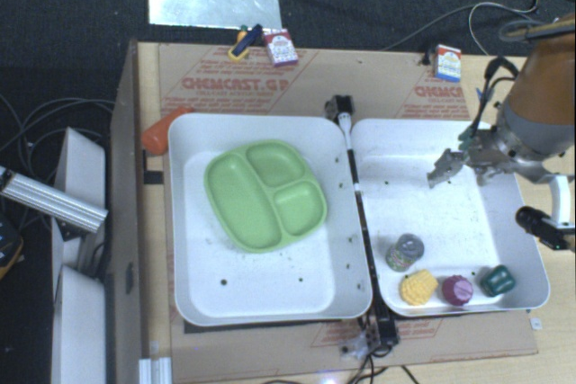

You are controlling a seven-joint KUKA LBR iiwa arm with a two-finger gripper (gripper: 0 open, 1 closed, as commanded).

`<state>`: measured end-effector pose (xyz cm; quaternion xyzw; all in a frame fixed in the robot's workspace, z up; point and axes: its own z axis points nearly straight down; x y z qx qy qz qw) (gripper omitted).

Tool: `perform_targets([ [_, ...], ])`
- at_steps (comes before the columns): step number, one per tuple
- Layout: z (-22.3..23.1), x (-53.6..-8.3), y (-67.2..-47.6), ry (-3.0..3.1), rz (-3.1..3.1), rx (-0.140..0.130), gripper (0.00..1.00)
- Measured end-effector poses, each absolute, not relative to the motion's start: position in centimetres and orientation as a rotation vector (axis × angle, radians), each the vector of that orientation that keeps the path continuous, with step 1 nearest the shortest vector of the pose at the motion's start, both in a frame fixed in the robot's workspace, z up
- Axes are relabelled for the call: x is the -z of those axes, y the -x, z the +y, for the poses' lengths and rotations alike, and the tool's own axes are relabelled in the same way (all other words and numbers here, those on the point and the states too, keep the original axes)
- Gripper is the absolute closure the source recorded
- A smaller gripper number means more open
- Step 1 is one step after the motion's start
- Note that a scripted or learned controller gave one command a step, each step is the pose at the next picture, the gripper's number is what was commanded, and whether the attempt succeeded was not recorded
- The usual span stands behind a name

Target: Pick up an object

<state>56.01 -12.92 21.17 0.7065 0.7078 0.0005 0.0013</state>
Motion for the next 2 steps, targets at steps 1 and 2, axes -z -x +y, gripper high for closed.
perform_targets([
  [1, -11.7, -10.6, -53.2, -2.222, 2.224, 0.002, 0.00],
  [2, -8.2, -8.4, -56.5, -2.217, 2.226, -0.002, 0.00],
])
